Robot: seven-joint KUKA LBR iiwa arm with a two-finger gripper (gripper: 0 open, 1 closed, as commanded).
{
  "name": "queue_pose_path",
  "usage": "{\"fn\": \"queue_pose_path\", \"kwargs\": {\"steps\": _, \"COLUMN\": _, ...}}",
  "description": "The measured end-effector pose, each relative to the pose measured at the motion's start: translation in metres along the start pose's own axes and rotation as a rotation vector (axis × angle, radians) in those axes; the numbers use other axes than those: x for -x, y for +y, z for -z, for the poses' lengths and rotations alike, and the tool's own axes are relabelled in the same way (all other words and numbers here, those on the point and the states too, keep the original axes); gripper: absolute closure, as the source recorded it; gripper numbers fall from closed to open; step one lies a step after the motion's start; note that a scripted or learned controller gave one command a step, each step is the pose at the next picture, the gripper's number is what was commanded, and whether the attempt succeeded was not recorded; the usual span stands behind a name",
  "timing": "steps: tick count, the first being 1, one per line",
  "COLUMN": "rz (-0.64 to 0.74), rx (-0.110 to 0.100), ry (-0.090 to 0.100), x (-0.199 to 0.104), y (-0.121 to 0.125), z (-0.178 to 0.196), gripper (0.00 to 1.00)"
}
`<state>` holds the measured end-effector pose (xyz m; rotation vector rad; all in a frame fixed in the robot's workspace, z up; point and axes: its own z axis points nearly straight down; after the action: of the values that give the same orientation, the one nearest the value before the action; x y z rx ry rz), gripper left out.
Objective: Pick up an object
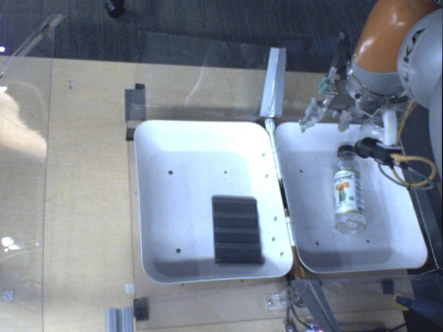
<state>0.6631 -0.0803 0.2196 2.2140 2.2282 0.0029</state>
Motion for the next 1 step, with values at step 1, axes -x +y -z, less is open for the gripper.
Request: {"fn": "queue_pose_path", "kwargs": {"steps": 1, "rz": 0.040, "rx": 0.003, "ry": -0.001, "x": 0.0549, "y": -0.0356, "z": -0.0336, "gripper": 0.00}}
